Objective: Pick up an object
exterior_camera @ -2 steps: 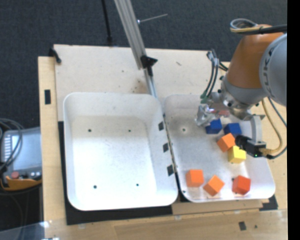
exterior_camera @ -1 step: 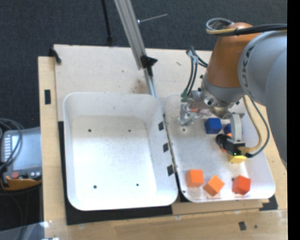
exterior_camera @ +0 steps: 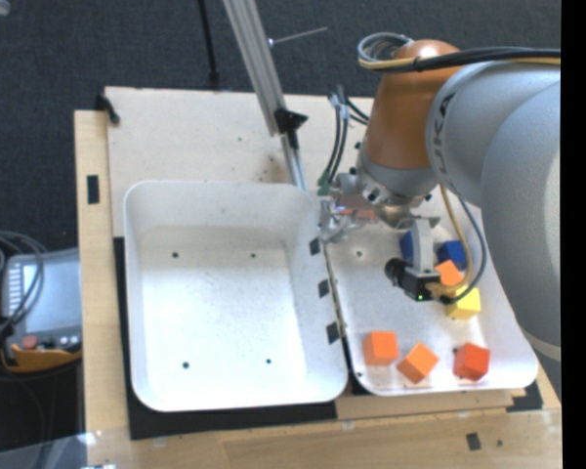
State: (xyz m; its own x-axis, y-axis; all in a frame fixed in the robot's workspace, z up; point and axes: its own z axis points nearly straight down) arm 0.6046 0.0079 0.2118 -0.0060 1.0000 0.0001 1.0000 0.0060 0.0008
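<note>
The pincer (exterior_camera: 340,213) hangs at the right bin's (exterior_camera: 366,291) far-left corner, beside the left bin (exterior_camera: 225,291); released or clenched, I cannot tell. Better to leave the wall and centre over a free-standing block: the orange cube (exterior_camera: 380,348) by the near rim, with the red block (exterior_camera: 472,362) and yellow block (exterior_camera: 464,304) close by.

Gripper (exterior_camera: 340,215) hovers at the right bin's (exterior_camera: 373,291) inner edge.

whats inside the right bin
In the right bin: an orange cube, a second orange cube, a red block, a yellow block, a small orange block and a blue piece half hidden. The arm covers the bin's back right, so anything there cannot be seen.
</note>
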